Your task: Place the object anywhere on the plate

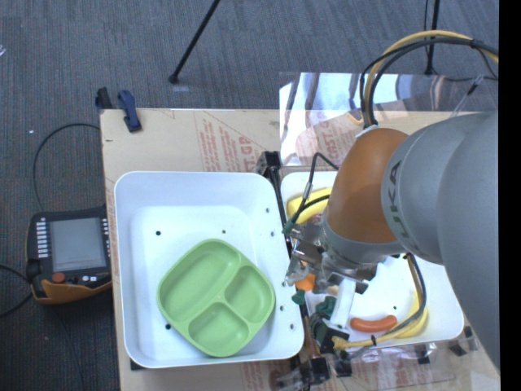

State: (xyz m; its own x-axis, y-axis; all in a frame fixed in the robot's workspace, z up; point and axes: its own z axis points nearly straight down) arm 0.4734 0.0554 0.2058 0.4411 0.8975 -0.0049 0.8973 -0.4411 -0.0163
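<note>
- While the fingers (330, 312) hang low over the right bin (444, 300), whether they are spread cannot be told.
- Just right lies an orange sausage-shaped object (374, 323).
- Well left sits the green three-compartment plate (216, 297).

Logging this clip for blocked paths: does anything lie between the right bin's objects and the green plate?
Only the bin walls between the two bins, which an object must be lifted over. The green plate lies in the left bin with its compartments bare. The tool is over the right bin's left side, near the orange sausage-shaped piece.
</note>
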